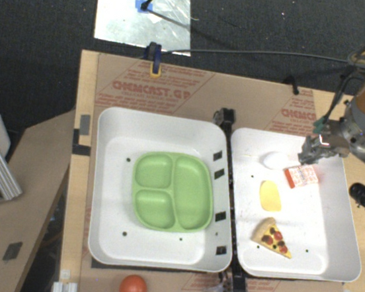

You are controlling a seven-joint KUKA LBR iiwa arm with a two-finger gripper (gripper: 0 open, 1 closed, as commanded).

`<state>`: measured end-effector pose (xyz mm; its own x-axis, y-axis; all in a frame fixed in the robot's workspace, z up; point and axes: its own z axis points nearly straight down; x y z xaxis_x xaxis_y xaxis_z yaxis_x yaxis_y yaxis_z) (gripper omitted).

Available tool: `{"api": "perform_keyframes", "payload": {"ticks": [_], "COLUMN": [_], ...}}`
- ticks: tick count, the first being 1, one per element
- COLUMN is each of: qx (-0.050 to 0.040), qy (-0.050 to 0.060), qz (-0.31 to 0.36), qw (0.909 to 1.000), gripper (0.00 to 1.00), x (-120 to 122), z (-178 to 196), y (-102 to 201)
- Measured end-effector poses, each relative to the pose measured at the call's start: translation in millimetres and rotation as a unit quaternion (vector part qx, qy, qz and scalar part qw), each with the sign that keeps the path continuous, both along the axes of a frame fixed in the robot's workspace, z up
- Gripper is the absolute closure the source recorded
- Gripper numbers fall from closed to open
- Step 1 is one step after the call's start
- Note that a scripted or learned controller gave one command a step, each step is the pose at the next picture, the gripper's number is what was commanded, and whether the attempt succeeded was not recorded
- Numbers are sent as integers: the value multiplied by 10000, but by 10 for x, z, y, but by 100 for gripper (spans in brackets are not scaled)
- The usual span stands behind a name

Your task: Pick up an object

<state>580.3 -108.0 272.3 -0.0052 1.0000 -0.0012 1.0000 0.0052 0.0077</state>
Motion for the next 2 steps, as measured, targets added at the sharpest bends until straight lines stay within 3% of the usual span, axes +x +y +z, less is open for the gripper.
{"api": "perform_keyframes", "payload": {"ticks": [2], "qx": [11], "qy": [27], "qz": [17], "qw": [10000], "gripper": [100], "x": [119], "z": [-73], "y": [1017]}}
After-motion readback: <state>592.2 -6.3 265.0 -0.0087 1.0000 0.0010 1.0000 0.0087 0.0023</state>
